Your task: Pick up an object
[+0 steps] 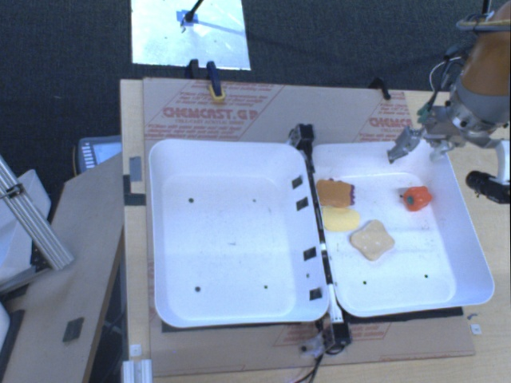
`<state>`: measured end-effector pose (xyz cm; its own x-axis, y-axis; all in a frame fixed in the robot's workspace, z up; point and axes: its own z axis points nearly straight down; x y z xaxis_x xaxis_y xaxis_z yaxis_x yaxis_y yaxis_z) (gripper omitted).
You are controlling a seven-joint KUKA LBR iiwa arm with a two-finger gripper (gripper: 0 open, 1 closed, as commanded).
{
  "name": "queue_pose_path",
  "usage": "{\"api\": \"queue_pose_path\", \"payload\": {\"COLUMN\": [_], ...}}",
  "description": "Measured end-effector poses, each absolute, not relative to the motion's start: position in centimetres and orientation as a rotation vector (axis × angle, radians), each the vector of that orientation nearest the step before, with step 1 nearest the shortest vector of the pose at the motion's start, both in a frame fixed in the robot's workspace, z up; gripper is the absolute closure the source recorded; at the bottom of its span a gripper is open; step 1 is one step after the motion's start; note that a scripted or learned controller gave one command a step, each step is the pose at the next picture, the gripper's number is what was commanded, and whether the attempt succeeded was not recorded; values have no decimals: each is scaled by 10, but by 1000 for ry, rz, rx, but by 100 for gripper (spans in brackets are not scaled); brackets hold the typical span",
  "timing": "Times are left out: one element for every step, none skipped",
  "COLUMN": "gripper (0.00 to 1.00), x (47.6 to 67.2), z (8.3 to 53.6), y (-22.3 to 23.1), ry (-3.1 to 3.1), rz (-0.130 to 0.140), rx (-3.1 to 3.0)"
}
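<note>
Orange-red object (415,199) lies alone toward the right bin's (471,282) far right, just near of the tool (418,145), which hangs spread open and empty above the far rim; best to descend straight, straddling it squarely before closing.

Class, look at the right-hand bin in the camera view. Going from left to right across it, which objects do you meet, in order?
Orange-brown block → beige cross-shaped piece → small red-orange object. The yellow piece overlaps the block's span, so I've left it out.
</note>
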<state>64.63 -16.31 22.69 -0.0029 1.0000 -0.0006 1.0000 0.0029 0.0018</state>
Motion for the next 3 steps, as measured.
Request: {"api": "queue_pose_path", "payload": {"gripper": [100, 100, 100], "x": [647, 647, 577], "z": [239, 302, 289], "y": [-163, -80, -7], "ry": [2224, 2230, 2237], "rz": [6, 10, 0], "rx": [2211, 2205, 2213]}}
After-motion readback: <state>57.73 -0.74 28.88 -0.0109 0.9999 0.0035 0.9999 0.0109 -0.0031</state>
